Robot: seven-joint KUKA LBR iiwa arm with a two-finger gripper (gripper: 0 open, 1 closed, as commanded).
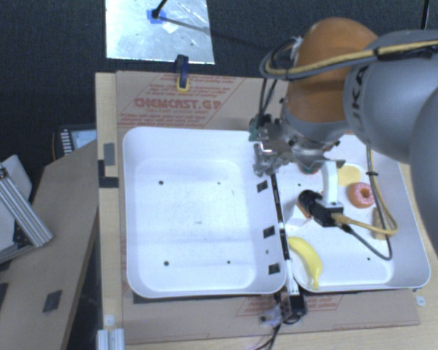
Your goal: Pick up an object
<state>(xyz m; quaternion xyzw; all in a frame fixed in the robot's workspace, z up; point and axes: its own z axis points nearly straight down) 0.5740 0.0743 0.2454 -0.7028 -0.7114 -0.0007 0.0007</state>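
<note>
Banana (309,258) lies in near-left corner of right bin (350,257), close against wall shared with left bin (197,224). Farther in, pink donut (362,194) sits toward right bin's middle, yellow block (349,174) just behind it. 3 items, all well apart from banana's corner. Gripper (263,168) hangs over shared wall toward far edge, holding nothing visible; open or closed, cannot tell. Arm (394,100) covers right bin's far-right corner. Beyond bins: lettered cardboard (204,93), then foil sheet (160,20).
</note>
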